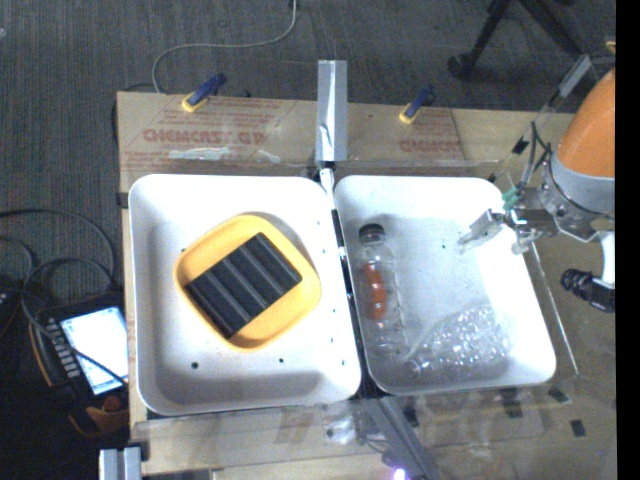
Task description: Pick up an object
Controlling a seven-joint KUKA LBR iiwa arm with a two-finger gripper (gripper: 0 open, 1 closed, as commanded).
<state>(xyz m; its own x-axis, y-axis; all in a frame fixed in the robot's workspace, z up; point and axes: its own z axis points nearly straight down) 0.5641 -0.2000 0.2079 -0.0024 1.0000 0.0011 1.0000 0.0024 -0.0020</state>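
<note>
The gripper point(490, 226) hangs over the right bin's point(520, 368) far edge, fingers spread, gripping nothing; a bottle point(377, 288) and crumpled plastic point(458, 340) lie below, a yellow tray point(249, 279) fills the left bin point(160, 368).

bench point(290, 133) (brown top) | bears: left bin point(160, 298), right bin point(520, 298), touching

Two bins sit side by side on the surface point(150, 138). In the left bin point(160, 368) lies one tray point(248, 280), near the middle. In the right bin point(440, 193) a bottle point(378, 288) lies along the left wall, and a crumpled bag point(458, 340) lies beside it toward the front right corner. The hand point(492, 224) is above the right bin's back right corner.
</note>
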